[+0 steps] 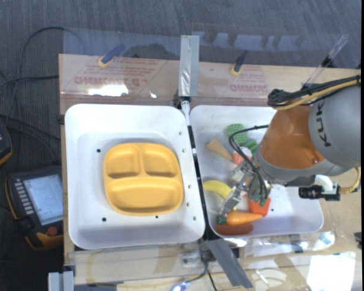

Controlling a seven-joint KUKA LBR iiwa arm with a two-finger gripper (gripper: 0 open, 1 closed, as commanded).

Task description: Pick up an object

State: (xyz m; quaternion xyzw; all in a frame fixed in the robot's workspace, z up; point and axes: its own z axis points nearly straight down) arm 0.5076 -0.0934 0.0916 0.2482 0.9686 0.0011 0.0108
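The arm's grey wrist with its orange band (289,143) stands highest toward the camera, leaning in from the right over the right bin (303,220). Below it the hand (236,197) points down and to the left into the bin's front left part. Its metal fingers (233,194) are slim and crowded by cables, and I cannot tell whether they are spread or pressed together; nothing is clearly pinched between them.

Just below the fingertips lies an orange carrot-like piece (235,219), its long axis running left to right along the bin's front wall, touching or nearly touching the hand. A yellow banana-shaped piece (216,188) lies just left of the hand, and a small orange-red piece (260,205) just right. Further back are a tan wedge (217,148) and a green piece (235,130).

The carrot looks the likeliest target: a short drop straight down.

The left bin (79,162) holds a yellow divided plate (143,177), well apart.
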